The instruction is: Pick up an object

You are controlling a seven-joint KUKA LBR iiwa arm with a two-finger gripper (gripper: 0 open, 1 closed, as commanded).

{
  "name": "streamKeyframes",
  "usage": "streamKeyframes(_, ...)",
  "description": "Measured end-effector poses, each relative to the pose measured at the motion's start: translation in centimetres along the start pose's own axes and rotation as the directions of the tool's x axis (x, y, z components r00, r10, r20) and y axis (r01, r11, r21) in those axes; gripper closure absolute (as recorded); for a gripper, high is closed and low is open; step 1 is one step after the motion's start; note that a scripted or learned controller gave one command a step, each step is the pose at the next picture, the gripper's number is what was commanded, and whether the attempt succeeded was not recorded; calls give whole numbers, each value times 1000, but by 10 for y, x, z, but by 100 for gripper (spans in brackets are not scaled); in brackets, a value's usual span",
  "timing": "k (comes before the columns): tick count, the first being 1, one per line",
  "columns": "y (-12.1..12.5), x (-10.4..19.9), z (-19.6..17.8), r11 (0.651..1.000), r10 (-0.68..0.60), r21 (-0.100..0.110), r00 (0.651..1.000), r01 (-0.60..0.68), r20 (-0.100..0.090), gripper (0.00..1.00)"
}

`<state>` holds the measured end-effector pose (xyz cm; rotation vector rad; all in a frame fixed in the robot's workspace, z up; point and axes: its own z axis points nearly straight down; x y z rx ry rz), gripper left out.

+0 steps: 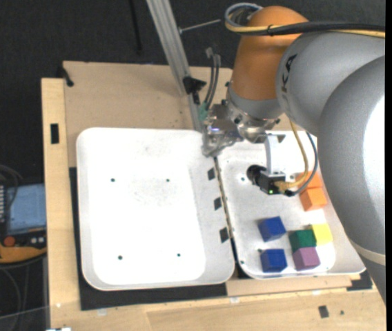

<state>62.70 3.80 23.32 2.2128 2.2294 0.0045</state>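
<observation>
The arm (334, 81) is covering the far corner of the right bin (248, 261) and part of the orange block (313, 198), and the gripper's fingers are too unclear to read

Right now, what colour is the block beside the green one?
Yellow, right of the green block, in the camera view.

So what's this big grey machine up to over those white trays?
A robot arm is reaching in from the right over the right bin, meant to pick something up. Its tool sits near that bin's top left corner. The small blocks lie apart from it at the lower end: two blue, a green, a purple, a yellow and an orange.
</observation>
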Motion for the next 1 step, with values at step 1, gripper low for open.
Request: streamKeyframes(1,12,54,-9,1000,-1,0,1000,1,-1,100)
